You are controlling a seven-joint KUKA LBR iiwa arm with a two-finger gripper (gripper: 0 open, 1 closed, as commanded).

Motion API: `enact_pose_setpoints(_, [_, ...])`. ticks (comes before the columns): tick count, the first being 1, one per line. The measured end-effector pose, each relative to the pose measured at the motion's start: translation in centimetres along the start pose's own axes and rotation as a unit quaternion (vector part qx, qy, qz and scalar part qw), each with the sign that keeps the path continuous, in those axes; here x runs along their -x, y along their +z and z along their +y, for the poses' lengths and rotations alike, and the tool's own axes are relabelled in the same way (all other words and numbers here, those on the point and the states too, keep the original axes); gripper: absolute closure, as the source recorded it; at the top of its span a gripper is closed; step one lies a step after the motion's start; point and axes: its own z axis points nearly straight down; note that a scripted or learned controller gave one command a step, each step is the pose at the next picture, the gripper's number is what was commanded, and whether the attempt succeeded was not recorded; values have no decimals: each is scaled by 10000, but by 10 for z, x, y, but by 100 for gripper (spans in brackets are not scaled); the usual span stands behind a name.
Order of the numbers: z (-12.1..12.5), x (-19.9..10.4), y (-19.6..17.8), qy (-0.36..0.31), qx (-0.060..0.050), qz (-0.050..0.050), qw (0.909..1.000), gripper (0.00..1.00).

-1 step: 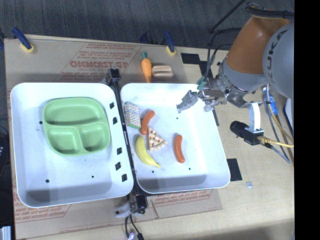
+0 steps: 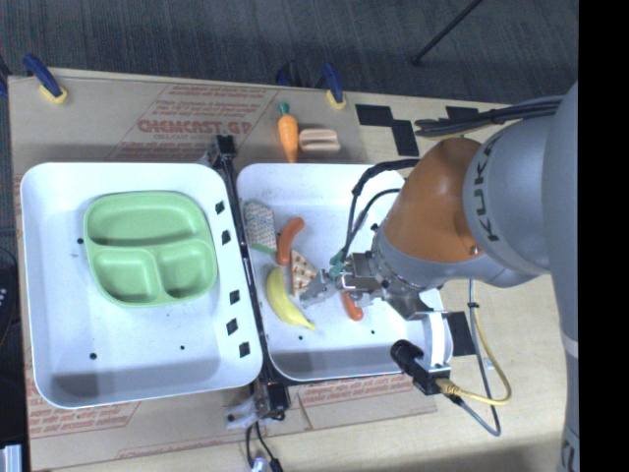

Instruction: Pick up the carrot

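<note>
Overhead, the grey arm with its orange band reaches in from the right and bends down over the right bin. Its gripper sits low in the middle of that bin, just beside a triangular sandwich-like toy; whether it is apart or together cannot be told from this slanted view. Nothing can be seen clamped in it.

The carrot, orange with a green top, lies outside both bins on the worktop, just beyond the far rim of the right bin and just beside a small hot-dog bun toy. It is well apart from the gripper.

Inside the right bin lie a yellow banana, an orange-red sausage, a greyish textured piece near the left wall, and a small red-orange item just beside the gripper. The left bin holds a green divided plate with three compartments.
</note>
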Motion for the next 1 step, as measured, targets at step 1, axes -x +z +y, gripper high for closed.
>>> enact_pose_setpoints(1, [61, 86, -21, 958, 24, -11, 9954, 0])
